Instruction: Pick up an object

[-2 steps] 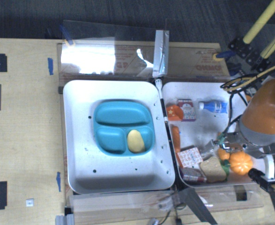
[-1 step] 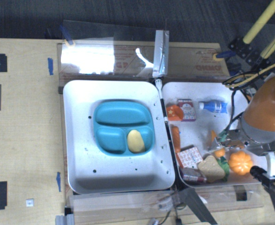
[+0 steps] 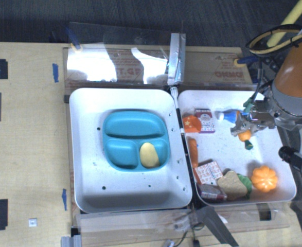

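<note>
Since the gripper sits over the right bin w/ a small orange piece at its tips, the main risk, in my judgement, is a weak pinch: that piece looks tiny & rounded, so it could squirt out or drop on the lift. Can't tell how wide the jaws stand or whether the piece is truly between them; too small & blurred to call. A second risk: the arm's wrist hangs close to the bin's right wall, so a sideways move could clip it.

Right bin holds an orange pumpkin-like toy, a tan bread-like slice, a red-white carton, a carrot-like stick, a tomato-like toy & a small box just beside it.

Left bin holds a blue divided tray, w/ a yellow egg-shaped item in its lower-right compartment.
</note>
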Available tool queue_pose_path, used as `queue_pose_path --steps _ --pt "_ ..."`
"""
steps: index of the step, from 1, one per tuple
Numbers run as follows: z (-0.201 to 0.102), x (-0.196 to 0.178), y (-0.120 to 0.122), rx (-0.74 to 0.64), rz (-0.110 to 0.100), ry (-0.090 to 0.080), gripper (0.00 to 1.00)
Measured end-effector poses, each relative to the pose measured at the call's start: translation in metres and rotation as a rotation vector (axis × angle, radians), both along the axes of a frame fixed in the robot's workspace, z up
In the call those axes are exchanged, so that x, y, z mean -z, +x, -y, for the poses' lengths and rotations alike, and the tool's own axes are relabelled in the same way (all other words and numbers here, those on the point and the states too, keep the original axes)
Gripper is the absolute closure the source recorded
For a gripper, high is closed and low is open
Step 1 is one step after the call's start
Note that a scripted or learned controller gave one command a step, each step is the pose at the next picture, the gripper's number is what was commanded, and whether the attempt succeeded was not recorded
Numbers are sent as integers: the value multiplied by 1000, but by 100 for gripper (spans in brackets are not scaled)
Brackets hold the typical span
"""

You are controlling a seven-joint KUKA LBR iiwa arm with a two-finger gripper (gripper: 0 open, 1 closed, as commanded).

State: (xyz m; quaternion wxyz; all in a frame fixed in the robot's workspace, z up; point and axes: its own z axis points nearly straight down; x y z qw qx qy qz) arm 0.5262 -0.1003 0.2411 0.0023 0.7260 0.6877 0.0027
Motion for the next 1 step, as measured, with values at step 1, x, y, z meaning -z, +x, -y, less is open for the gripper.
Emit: queue_pose_path --steps 1 --pt "15 25 15 -423 -8 -1 100"
